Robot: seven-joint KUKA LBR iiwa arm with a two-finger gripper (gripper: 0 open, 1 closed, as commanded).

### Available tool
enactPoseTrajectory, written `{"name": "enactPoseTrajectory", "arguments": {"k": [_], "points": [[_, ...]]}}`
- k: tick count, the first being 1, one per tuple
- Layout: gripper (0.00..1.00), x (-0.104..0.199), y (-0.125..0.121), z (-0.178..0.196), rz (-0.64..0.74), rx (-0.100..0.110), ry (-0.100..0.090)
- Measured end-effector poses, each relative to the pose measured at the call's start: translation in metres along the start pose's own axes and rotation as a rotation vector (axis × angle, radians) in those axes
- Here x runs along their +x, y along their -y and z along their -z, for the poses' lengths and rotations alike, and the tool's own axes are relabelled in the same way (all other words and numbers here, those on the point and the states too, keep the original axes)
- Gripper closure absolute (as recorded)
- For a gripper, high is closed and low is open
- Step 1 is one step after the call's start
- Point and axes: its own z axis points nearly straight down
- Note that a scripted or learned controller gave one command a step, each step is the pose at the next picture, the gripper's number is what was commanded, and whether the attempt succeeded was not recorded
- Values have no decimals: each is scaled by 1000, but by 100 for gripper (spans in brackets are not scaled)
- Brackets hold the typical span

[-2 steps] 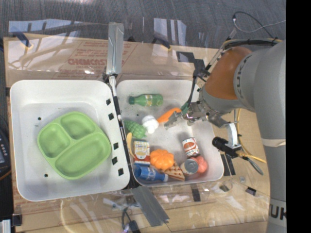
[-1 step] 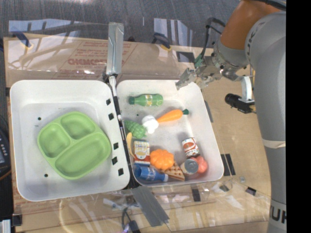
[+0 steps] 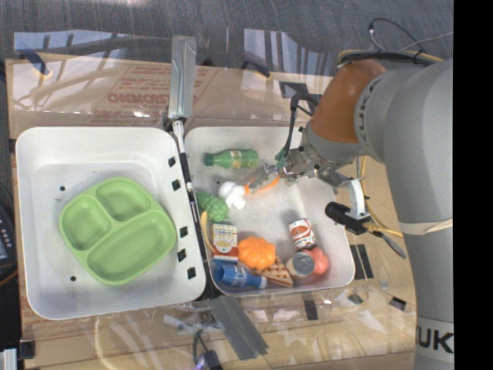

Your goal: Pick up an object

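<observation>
While the grey arm (image 3: 400,129) reaches in from three o'clock, its gripper (image 3: 271,177) hangs low over the upper middle of the right bin (image 3: 333,206). The view is too small and cluttered there to tell whether the claw is apart or together, and nothing can be made out clamped in it. An orange, carrot-like piece (image 3: 262,185) lies right at the gripper's tip, touching or just under it; which of the two cannot be told.

At ten o'clock from the gripper a green bottle (image 3: 231,159) lies on its side near the bin's far wall. At eight o'clock from the gripper a small white object (image 3: 232,196) rests beside a knobbly green piece (image 3: 208,205) by the left wall. Toward six o'clock the rest crowd the bin's near half: a small carton (image 3: 224,238), an orange pumpkin (image 3: 256,252), a blue can (image 3: 233,277) on its side, a waffle-patterned wedge (image 3: 279,274), a red-labelled can (image 3: 303,234), a grey-topped can (image 3: 302,264) and a reddish round fruit (image 3: 320,262) touching it.

The left bin (image 3: 46,160), at nine o'clock, holds a green divided plate (image 3: 118,230).
</observation>
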Motion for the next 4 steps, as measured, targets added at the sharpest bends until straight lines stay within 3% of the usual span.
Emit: {"name": "enactPoseTrajectory", "arguments": {"k": [1, 2, 3, 4], "points": [[0, -32, -41, -25, -28, -3, 1], [0, -33, -48, -23, -17, -7, 3], [100, -31, -49, -12, -10, -7, 4], [100, -31, -50, -1, -4, -8, 5]]}}
